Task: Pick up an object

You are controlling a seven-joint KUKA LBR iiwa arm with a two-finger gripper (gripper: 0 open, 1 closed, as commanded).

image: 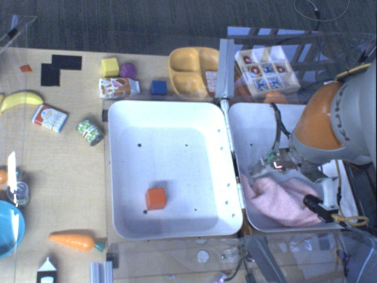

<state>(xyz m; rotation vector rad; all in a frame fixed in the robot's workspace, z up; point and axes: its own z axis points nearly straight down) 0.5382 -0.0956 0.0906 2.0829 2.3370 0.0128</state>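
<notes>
An orange-red cube (pixel 156 198) lies in the left white bin (pixel 123 158), near its front. A crumpled pink cloth (pixel 277 202) fills the front of the right white bin (pixel 250 122). The grey arm with its orange band reaches in from the right over the right bin. My gripper (pixel 263 167) hangs low at the cloth's back edge, right above or touching the cloth. Nothing can be made out between its tips, and the wrist hides part of the cloth.
On the bench left of the bins lie a banana (pixel 20 101), a small carton (pixel 49 118), a can (pixel 90 131), a carrot (pixel 73 240) and a blue bowl (pixel 9 229). Behind the bins stand a yellow divided dish (pixel 189 69), small blocks and a tic-tac-toe board (pixel 266 69).
</notes>
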